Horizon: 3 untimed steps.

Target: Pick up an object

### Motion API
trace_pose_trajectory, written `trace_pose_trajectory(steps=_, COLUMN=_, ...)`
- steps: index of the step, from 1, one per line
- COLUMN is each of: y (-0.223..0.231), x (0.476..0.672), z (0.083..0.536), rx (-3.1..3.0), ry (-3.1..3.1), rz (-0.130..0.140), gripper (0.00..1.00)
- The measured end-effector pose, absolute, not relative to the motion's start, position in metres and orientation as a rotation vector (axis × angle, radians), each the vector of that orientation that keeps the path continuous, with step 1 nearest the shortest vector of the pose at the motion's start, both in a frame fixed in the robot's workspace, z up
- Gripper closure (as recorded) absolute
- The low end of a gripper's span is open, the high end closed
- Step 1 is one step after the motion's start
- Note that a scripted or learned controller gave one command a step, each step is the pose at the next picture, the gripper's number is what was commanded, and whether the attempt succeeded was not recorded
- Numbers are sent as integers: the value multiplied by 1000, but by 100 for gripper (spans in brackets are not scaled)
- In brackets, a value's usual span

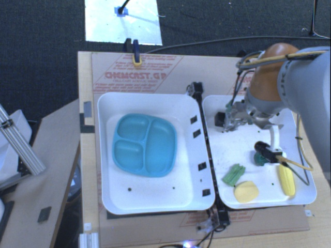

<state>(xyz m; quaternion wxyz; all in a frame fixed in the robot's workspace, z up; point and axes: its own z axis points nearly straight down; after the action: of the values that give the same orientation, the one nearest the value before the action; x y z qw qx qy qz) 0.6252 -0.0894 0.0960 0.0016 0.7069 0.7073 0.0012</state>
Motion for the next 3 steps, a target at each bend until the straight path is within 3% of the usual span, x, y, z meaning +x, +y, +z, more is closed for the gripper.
trace_pose_trajectory(steps=3, y=-86, x=633, z=252, rx=2212, ry=2224, rz=7, gripper=100)
